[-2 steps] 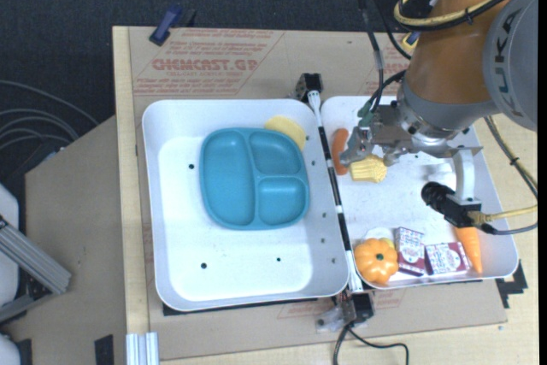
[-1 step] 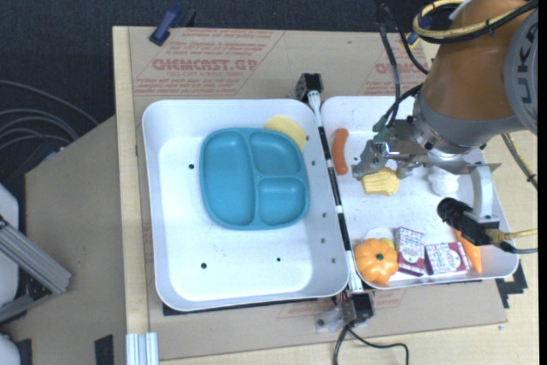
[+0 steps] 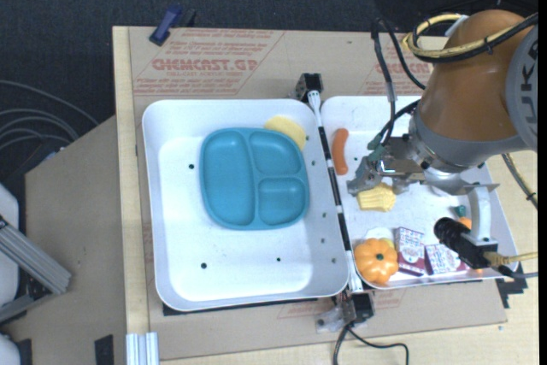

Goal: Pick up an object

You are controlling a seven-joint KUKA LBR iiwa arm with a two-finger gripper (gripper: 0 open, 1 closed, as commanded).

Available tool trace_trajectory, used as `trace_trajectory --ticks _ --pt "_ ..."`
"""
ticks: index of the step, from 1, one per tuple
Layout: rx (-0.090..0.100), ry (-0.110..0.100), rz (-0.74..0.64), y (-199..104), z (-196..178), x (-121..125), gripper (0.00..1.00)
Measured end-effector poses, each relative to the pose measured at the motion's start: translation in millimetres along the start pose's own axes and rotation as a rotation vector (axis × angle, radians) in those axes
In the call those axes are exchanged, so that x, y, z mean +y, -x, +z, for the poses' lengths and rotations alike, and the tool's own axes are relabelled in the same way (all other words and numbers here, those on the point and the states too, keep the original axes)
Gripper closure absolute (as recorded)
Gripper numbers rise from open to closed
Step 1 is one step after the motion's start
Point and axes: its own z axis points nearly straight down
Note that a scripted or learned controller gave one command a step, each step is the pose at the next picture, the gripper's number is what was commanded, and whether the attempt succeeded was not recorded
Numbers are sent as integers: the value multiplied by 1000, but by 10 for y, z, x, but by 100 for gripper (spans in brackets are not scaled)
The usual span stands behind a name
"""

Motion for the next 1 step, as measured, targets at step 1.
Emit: trace_trajectory --ticks 1 --pt "-1 3 -1 -611 145 170 100"
